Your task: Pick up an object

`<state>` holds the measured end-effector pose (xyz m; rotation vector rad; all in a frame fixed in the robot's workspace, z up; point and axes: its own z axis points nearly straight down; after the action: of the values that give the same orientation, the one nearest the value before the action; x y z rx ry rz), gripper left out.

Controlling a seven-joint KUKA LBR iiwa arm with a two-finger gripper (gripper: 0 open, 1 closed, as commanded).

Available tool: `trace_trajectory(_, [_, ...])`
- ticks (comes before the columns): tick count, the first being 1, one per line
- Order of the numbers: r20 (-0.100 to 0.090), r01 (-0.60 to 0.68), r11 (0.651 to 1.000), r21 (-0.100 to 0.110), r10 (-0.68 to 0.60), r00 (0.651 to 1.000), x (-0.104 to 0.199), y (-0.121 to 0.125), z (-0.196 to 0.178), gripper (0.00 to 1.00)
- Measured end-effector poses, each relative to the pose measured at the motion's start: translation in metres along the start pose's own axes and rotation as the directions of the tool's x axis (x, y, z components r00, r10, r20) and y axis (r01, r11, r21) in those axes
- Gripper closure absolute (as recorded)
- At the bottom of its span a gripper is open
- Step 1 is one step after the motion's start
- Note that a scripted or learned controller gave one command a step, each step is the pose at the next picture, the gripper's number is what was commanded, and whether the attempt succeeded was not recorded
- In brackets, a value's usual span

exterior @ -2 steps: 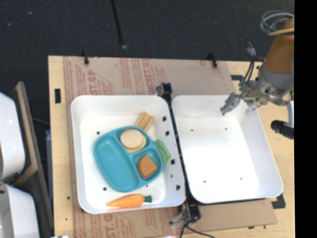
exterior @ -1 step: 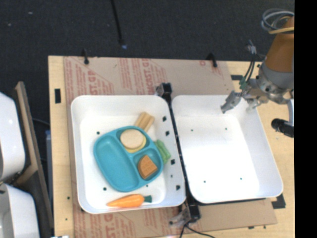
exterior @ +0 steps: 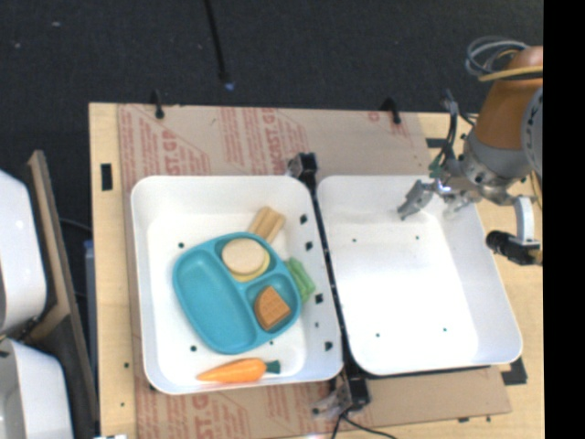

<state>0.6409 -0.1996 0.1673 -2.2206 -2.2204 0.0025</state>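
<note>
Right now I see my pincer (exterior: 430, 197), fingers spread and holding nothing, hovering at the far edge of the right bin (exterior: 475, 337), so I'd swing left and drop squarely over the carrot (exterior: 239, 370) at the left bin's (exterior: 146, 245) near edge.

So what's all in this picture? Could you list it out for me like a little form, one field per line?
Left bin: holds the toy food and tray
Blue tray: three compartments, lying in the left bin
Round cracker: in the tray's upper compartment
Brown toast piece: in the tray's lower right compartment
Carrot: in the left bin, in front of the tray
Tan block: behind the tray
Green piece: at the tray's right edge
Right bin: beside the left bin
Gripper: over the right bin's far edge, holding nothing
</note>
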Motion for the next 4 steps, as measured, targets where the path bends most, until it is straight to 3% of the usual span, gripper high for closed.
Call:
trace_trajectory(2, [0.0, 0.0, 1.0, -0.001, 0.0, 1.0, -0.001, -0.005, 0.068, 0.0])
trace_trajectory(3, [0.001, 0.0, 1.0, -0.004, 0.0, 1.0, -0.002, -0.004, 0.055, 1.0])
trace_trajectory(4, [0.001, 0.0, 1.0, -0.006, 0.0, 1.0, -0.006, -0.009, 0.01, 1.0])
